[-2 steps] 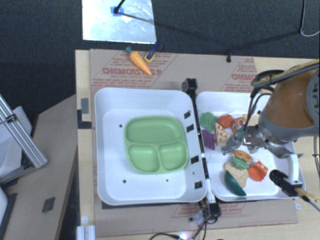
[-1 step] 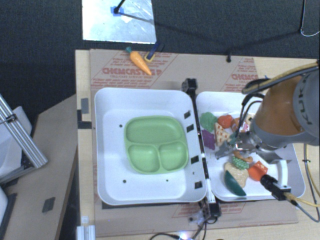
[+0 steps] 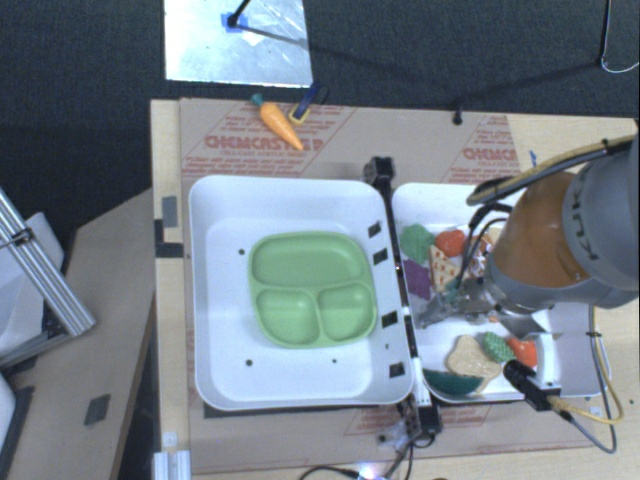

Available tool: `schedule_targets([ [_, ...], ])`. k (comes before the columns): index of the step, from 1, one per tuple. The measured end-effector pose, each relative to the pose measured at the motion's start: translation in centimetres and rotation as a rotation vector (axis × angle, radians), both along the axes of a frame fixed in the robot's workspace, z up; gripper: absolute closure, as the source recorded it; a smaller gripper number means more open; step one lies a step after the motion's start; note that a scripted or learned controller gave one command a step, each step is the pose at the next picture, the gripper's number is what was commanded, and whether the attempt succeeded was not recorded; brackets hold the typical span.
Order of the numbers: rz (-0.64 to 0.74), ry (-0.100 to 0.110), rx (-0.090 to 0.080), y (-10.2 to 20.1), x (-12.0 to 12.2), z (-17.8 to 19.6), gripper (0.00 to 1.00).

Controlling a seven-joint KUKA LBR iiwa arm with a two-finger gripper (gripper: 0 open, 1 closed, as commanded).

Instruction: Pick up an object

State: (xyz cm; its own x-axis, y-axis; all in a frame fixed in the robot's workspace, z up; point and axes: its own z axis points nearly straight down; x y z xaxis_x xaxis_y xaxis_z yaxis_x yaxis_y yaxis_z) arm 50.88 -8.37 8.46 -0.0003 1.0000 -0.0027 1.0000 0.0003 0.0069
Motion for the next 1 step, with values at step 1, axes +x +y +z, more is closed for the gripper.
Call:
schedule_targets([
  [1,0.001,0.003,0.002,0.12,-0.11,1.02,1.0],
])
